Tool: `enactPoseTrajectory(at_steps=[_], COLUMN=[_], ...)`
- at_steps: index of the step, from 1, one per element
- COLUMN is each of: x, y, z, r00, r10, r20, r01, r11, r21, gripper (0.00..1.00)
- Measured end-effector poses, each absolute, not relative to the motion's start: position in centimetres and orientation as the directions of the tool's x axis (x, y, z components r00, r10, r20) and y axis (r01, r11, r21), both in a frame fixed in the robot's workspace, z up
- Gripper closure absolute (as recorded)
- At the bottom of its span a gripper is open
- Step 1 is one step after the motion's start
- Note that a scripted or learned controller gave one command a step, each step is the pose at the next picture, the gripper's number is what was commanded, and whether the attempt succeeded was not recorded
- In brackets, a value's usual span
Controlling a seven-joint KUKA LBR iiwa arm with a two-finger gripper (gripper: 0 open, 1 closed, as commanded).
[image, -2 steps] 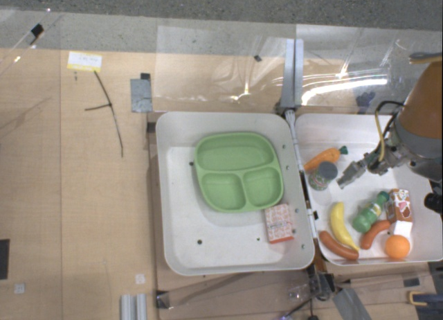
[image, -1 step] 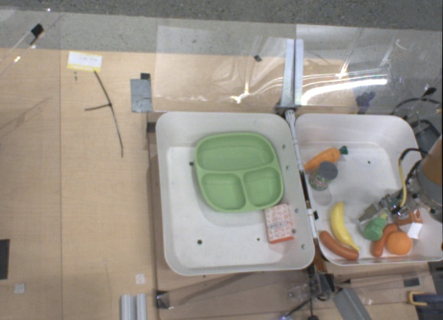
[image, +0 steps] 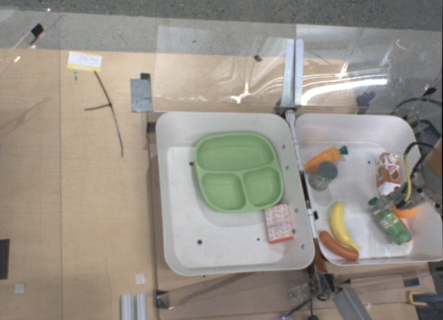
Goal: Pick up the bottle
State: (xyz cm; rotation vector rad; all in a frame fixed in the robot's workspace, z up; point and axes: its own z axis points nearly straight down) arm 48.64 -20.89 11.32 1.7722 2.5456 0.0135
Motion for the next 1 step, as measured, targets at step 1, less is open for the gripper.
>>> enactPoseTrajectory(at_steps=[1], x=[52.20], y=[-15.41], z=[13.53], r00=[-0.277], r10=[0.961], r20=[-0.003], r01=[0.961], r11=[0.277], r21=[0.006], gripper=[1.00])
